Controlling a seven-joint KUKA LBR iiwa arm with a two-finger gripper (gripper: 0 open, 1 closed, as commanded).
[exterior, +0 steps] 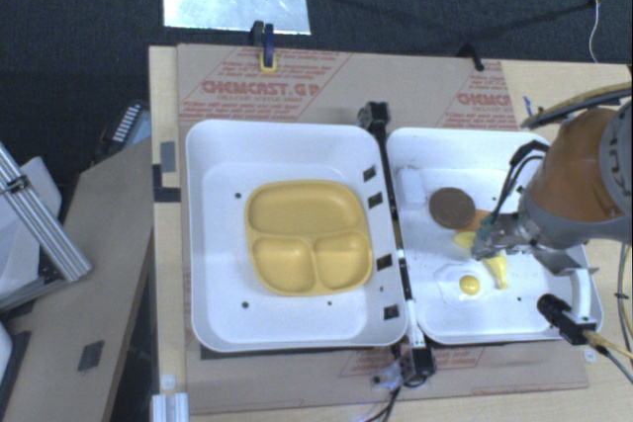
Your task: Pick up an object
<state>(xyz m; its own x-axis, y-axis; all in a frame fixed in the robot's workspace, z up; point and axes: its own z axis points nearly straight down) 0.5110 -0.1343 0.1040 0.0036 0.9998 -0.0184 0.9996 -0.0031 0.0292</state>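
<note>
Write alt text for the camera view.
A grey and orange robot arm reaches from the right into the right bin, its gripper low among a brown disc and small yellow pieces. The left bin holds a yellow divided tray.

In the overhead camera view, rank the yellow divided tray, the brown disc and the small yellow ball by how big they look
1. Yellow divided tray, largest by far.
2. Brown disc.
3. Small yellow ball, smallest.

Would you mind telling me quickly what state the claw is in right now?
Claw: low in the right bin among the small yellow pieces; whether it grips anything cannot be told.
</note>
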